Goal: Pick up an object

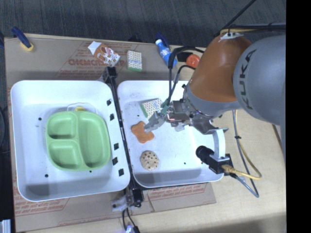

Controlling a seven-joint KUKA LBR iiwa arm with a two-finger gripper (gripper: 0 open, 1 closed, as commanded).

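Observation:
The right bin (194, 174) holds three things. An orange, lumpy piece (141, 133) lies near its left wall, a round speckled cookie (149, 160) sits in front of that, and a green and white flat packet (150, 106) lies further back. My gripper (152, 123) reaches in from the right, slanting down to the left. Its tip is right at the upper right edge of the orange piece and just below the packet. Nothing can be seen held in it. The wrist and its orange band hide the bin's right side.
The left bin (24, 130) holds a green divided plate (77, 141) with a bit of yellow behind it. On the cardboard behind the bins lie a snack wrapper (104, 54), a small green box (134, 60) and a blue clamp (164, 49). A black cable fitting (211, 160) hangs over the right bin's front right corner.

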